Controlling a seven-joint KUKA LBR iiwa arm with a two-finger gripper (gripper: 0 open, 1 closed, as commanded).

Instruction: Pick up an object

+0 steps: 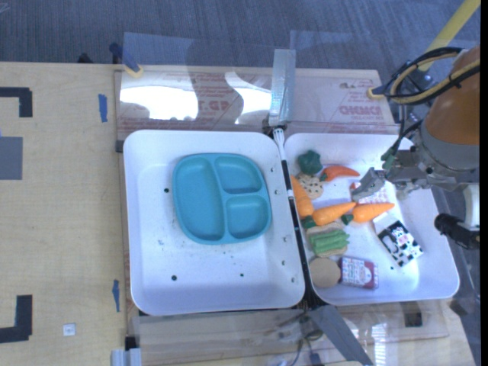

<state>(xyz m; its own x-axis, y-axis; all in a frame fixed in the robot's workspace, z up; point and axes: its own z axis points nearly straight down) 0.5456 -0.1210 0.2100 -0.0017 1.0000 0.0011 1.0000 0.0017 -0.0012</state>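
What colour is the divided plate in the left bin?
Teal blue; the divided plate shows plainly in the camera view.

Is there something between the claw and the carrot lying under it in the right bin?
Nothing visible is in the way. The claw hangs right above the carrot, in the right bin. A second carrot lies beside it, touching.

Glossy white plastic bins (145, 227), matt teal tray (221, 197)
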